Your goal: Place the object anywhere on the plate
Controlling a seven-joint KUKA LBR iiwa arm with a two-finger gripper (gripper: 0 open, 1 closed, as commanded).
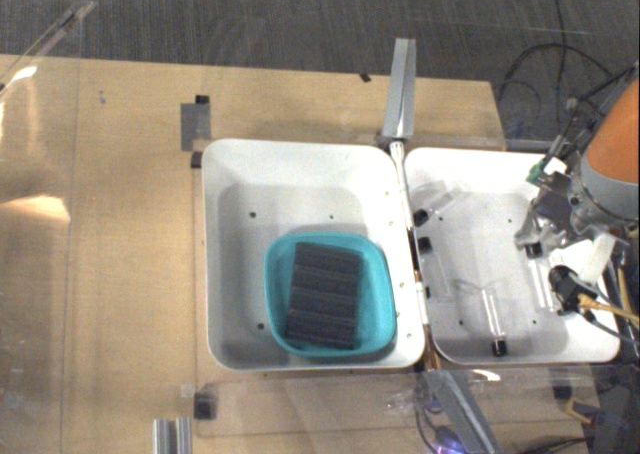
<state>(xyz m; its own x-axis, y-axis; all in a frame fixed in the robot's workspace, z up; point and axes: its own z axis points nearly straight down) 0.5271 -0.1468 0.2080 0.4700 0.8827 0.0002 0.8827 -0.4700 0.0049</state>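
Note:
A dark grey ridged block (324,295) lies flat on the teal plate (378,282), which rests in the near right part of the left bin (232,242). The block is inside the plate's rim, its long side running front to back. My gripper (550,242) hangs over the right edge of the right bin (470,242), well away from the plate and the block. The grey wrist and orange band (615,142) sit above it. Nothing is visible in the gripper.
A metal divider post (399,92) stands behind the seam between the bins. Small black fittings (423,242) sit along the right bin's left wall, and another (497,347) near its front. Cables (590,302) trail by the gripper at the right.

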